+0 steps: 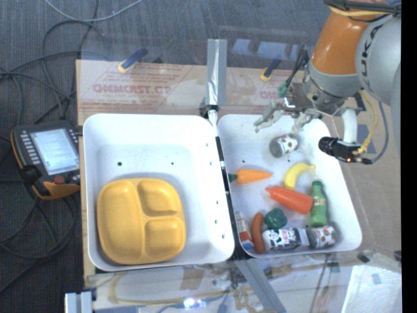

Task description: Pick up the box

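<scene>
The pincer [281,115] hangs open and empty over the right bin's [348,201] far end; the box [281,238] lies well below it, near the front rim.

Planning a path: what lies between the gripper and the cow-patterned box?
Camera view: a small can, an orange bottle and a dark green toy lie between gripper and box.

Plastic bins, toy food and a glossy arm

Both white bins [156,126] look like smooth, slightly shiny plastic. The yellow divided plate [141,220] has a matt, soft sheen. The carrot [251,175], banana [298,173] and green bottle [317,204] look like smooth moulded plastic. The arm's orange band [339,34] is glossy, its grey shell satin. The floor [39,51] looks like rough, ribbed carpet.
</scene>
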You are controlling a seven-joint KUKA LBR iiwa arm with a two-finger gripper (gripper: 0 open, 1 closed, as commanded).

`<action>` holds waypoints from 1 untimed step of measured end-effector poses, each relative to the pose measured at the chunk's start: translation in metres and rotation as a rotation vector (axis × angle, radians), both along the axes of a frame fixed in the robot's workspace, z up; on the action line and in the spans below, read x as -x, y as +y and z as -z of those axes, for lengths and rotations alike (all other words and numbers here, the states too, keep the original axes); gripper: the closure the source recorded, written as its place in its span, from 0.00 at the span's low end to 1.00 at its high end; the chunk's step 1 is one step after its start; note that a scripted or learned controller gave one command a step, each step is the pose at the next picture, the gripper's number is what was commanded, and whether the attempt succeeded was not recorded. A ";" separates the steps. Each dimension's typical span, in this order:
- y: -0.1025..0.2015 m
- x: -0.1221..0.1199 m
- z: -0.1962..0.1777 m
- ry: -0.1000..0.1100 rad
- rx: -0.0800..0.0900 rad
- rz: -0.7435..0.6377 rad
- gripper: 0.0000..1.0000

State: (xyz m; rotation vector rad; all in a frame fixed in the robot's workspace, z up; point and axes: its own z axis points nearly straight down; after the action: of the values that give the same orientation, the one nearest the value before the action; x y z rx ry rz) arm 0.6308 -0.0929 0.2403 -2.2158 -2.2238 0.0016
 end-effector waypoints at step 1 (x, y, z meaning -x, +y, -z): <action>-0.076 0.025 0.120 0.000 0.005 0.176 0.00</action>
State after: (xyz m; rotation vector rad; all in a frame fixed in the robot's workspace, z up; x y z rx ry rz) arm 0.6056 -0.1692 0.1202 -2.4051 -2.0234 0.0062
